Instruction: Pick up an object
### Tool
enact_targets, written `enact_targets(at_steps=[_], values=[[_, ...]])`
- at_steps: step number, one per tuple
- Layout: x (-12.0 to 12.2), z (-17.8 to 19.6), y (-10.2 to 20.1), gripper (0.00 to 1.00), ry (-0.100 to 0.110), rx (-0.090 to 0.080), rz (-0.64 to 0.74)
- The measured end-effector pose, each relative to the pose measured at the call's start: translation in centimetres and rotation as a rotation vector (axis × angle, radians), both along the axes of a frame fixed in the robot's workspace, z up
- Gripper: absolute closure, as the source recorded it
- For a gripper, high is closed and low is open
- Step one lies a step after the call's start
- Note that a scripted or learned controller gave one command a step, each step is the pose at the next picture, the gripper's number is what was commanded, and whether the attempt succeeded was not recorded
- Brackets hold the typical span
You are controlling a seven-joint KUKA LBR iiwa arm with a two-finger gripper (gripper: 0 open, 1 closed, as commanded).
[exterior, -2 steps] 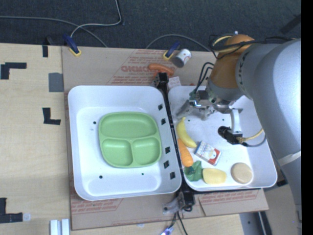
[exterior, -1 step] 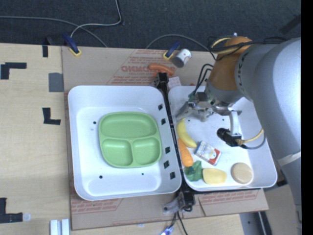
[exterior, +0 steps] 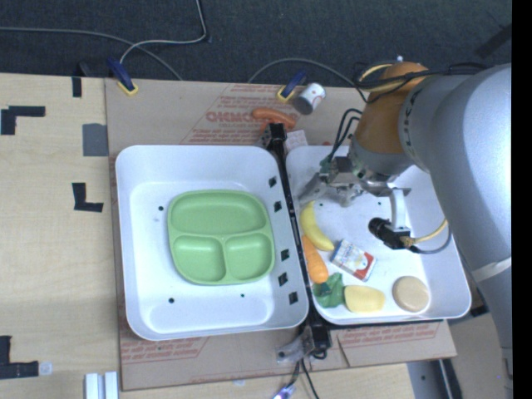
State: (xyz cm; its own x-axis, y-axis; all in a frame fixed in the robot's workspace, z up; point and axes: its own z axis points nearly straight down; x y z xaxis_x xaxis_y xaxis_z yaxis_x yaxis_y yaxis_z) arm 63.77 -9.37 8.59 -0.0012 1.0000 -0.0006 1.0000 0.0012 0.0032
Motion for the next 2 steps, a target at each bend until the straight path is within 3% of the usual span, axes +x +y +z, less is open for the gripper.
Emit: enact_targets(at_steps=[1,2], values=[[1.1,0.0,-0.4,0.0,0.002,0.002,0.001],[-5.1,0.0,-0.4,0.0,0.002,0.0,-0.001]])
